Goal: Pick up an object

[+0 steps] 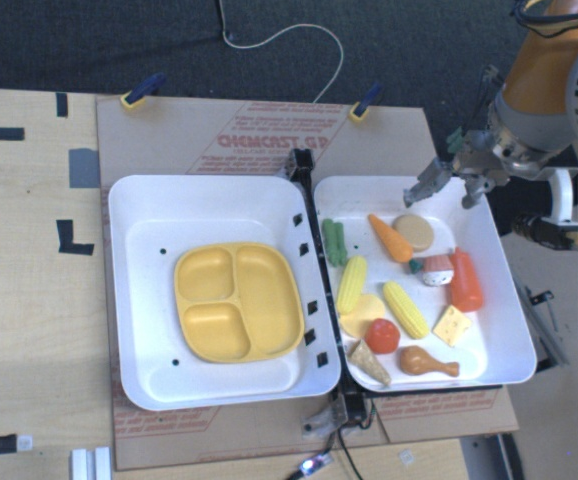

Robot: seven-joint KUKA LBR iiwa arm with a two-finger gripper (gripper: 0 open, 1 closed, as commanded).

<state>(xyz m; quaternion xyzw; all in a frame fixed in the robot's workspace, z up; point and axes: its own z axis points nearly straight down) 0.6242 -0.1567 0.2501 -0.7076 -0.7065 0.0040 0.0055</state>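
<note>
1. Toy food fills the right bin (514, 338); the carrot (390, 237) and the tan round piece (414, 233) lie nearest the arm, the carrot's long axis running diagonally down to the right.
2. Gripper (447, 190) hovers over that bin's far edge, just up-right of the carrot, fingers spread and holding nothing.
3. Arm leans in from the right, wrist tilted down-left.

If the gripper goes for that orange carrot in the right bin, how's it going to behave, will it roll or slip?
The carrot looks like smooth moulded plastic, so probably stiff, light and a bit slippery. Its round, tapered body would likely roll in a curve if nudged. It lies against the tan round piece, which may shift with it.
</note>
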